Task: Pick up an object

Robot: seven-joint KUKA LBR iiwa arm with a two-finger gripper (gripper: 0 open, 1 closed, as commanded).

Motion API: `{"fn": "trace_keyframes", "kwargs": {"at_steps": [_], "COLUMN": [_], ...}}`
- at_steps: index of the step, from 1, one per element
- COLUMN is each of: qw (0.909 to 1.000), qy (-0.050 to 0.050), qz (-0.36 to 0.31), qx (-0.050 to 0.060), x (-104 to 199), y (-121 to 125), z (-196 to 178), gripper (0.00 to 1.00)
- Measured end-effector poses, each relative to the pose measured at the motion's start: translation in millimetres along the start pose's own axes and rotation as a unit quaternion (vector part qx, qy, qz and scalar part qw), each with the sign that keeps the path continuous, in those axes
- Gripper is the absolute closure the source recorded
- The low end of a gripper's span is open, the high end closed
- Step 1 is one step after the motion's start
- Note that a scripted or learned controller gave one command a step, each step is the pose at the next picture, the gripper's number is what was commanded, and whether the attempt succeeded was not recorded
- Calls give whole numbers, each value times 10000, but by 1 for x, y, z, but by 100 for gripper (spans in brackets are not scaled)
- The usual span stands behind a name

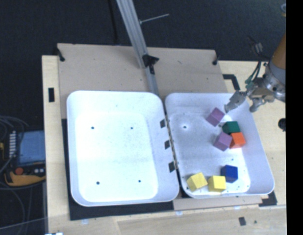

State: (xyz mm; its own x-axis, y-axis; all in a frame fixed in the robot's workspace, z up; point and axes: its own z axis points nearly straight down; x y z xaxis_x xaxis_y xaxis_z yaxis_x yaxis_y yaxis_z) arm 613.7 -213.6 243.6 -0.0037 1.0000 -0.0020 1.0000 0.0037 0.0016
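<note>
gripper (pixel 244 102) open, empty, over right bin (pixel 190 146) rim | nearest: purple cube (pixel 215 116) | centre fingers over it, descend straight, then close

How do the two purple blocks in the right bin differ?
The upper purple block sits alone near the hand; the lower purple block touches the orange block, just below the green block. The upper one looks turned like a diamond, the lower one squarer. Both share color and size.

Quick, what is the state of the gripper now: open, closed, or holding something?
Gripper: open, holding nothing, over the right bin's far edge, beside a purple cube.
</note>
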Motion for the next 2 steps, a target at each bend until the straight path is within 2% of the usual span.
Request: {"fn": "trace_keyframes", "kwargs": {"at_steps": [1,2], "qw": [10000,10000], "qy": [-4,5], "qz": [-8,-21], "qx": [4,25], "x": [0,0], "y": [0,7], "z": [0,59], "gripper": [0,0]}}
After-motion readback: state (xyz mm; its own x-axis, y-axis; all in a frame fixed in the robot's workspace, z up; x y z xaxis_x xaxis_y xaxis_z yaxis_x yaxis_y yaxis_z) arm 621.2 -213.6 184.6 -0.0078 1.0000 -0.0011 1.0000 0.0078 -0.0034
